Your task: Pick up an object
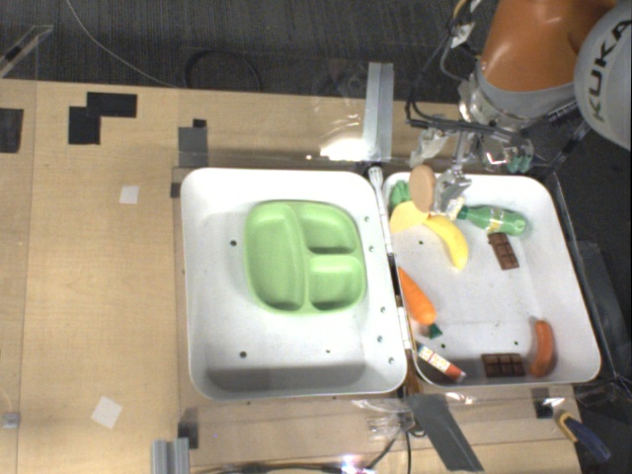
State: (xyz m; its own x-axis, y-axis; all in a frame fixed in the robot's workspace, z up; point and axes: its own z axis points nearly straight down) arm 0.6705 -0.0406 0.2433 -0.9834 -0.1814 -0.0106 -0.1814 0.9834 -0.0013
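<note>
One gripper (451, 194) hangs over the far left corner of the right bin (573, 265), its state I cannot tell, and the banana (441, 233) lies just in front of it, long axis slanting toward the bin's near right corner.
</note>
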